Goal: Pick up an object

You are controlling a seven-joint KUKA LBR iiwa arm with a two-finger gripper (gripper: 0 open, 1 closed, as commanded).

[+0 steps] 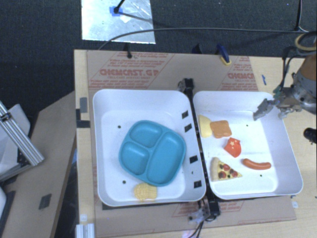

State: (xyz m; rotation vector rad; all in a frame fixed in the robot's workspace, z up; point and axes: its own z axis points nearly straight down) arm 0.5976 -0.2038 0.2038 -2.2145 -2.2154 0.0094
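Approach stage: the claw, apparently open and empty, hovers beyond the sausage; next it must descend onto an item.

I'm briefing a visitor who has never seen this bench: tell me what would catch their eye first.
The big blue divided plate in the left bin dominates, with a small yellow corn piece just below it. The right bin holds a cluster of toy food, notably a red strawberry, a sausage and a pizza slice. The tool sits over that bin's upper right corner.
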